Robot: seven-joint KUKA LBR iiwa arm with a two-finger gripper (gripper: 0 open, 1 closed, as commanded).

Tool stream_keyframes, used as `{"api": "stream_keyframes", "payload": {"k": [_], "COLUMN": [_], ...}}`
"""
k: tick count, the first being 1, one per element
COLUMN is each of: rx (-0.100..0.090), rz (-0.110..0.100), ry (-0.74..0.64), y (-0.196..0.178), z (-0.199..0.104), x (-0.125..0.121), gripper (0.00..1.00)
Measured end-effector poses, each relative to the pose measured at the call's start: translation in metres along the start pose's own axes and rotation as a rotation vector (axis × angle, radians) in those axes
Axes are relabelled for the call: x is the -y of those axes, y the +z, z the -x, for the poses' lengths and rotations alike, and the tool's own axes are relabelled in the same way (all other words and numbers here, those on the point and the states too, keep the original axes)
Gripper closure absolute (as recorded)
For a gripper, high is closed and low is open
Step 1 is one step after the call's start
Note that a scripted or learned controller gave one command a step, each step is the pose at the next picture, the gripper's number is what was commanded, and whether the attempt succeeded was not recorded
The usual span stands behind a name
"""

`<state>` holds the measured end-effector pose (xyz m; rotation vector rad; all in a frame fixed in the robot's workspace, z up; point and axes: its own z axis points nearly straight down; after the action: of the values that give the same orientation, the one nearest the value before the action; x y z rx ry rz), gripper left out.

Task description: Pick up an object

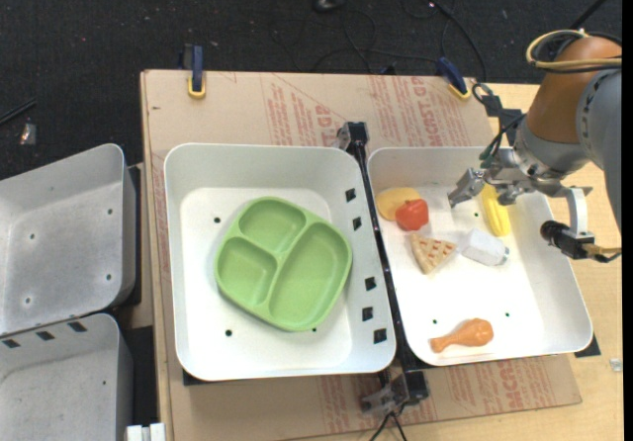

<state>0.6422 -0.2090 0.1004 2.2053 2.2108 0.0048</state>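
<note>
The right bin (554, 301) holds several toy foods. A yellow stick-shaped piece (496, 215) lies at its far side, and my gripper (487, 189) hangs right over that piece's upper end. The fingers (462, 191) are spread and open, with nothing gripped between them. A red tomato-like piece (412, 215) rests against a pale yellow round piece (395, 199) at the bin's far left. A tan wedge (432, 253) and a small white block (485, 249) lie near the middle. An orange drumstick (462, 335) lies by the near edge.
The left bin (198, 182) holds a green divided plate (285, 263). A black divider (371, 231) runs between the two bins. White metal trays (59, 231) stand off the bench at the left. The arm's grey wrist (569, 128) reaches over the right bin's far right corner.
</note>
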Motion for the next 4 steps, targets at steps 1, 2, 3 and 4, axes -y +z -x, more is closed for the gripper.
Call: {"api": "stream_keyframes", "payload": {"k": [1, 2, 3, 4], "rx": [-0.001, -0.009, -0.009, -0.008], "rz": [0.006, -0.011, -0.008, -0.009], "ry": [-0.001, 0.004, 0.000, 0.000], "y": [-0.013, -0.073, -0.118, -0.163], "z": [-0.001, 0.006, 0.007, 0.011], "x": [-0.002, 0.002, -0.006, -0.012], "gripper": [1.00, 1.00, 1.00, 1.00]}}
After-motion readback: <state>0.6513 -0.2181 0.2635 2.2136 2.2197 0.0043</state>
